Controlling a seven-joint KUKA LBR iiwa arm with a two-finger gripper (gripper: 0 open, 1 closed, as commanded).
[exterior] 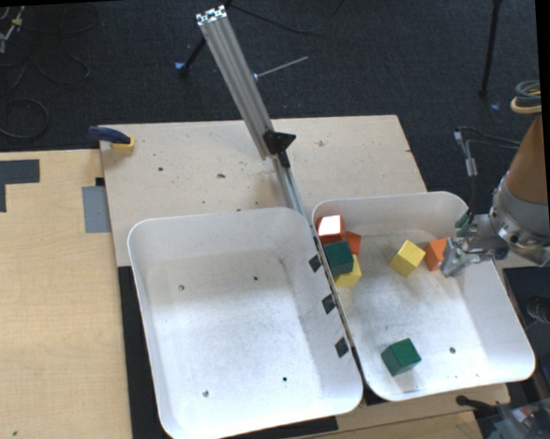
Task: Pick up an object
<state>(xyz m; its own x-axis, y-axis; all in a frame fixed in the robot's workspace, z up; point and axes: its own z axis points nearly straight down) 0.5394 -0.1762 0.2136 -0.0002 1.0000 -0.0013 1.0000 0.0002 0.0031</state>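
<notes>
Orange block lies in the right bin, by its right wall, touching the tool, whose grip I cannot tell, so a good pick likely needs a straight descent centred on it, clear of the nearby yellow block.

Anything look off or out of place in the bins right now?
Nothing spilled or damaged. All blocks sit in the right bin: a stack crowds its left wall, the yellow block lies tilted, and the orange block is beside the claw. The green block sits alone.
</notes>
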